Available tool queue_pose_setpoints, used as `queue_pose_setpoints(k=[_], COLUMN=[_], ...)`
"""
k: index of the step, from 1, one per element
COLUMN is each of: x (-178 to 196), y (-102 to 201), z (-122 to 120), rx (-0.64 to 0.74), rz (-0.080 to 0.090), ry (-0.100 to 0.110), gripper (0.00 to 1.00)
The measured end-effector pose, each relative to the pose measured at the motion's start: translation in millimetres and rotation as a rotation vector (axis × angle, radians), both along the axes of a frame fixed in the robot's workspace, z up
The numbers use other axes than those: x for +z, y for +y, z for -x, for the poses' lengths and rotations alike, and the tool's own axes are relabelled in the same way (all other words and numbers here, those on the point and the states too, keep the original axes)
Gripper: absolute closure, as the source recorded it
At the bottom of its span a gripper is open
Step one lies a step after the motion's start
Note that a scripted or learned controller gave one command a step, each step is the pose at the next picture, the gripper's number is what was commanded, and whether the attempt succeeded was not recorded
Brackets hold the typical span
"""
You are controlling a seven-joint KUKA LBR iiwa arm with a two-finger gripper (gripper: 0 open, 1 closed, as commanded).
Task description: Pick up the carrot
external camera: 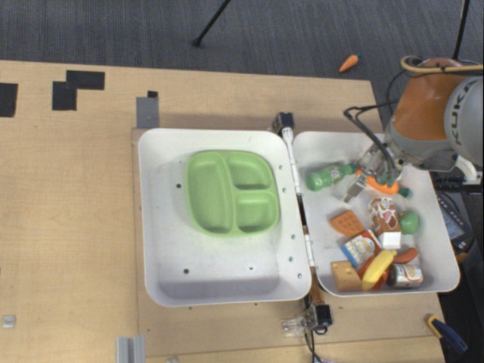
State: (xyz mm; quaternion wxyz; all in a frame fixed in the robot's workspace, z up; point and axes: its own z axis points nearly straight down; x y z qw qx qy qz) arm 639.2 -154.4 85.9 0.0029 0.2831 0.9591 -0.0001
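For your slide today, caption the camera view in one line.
Gripper over the carrot in the right bin; green plate in the left bin.

Partial letters "KU" on grey arm [463,119] at 3 o'clock edge; no other text readable.

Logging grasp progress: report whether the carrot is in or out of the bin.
In: the carrot lies in the right bin near its far end, with the gripper right over it.

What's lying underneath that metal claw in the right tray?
Beneath the gripper in the right bin lies an orange piece, likely the carrot, with a green bottle just left of it. The arm hides the bin floor behind.
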Motion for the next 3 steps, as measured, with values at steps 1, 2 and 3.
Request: queue_pose_setpoints(k=[1,2,3], x=[46,34,1], y=[17,33,-31], z=[32,-3,48], rx=[0.130,0.276,0.466], rz=[-0.001,0.000,0.001], ry=[0.000,0.000,0.001], gripper=[0.00,0.00,0.00])
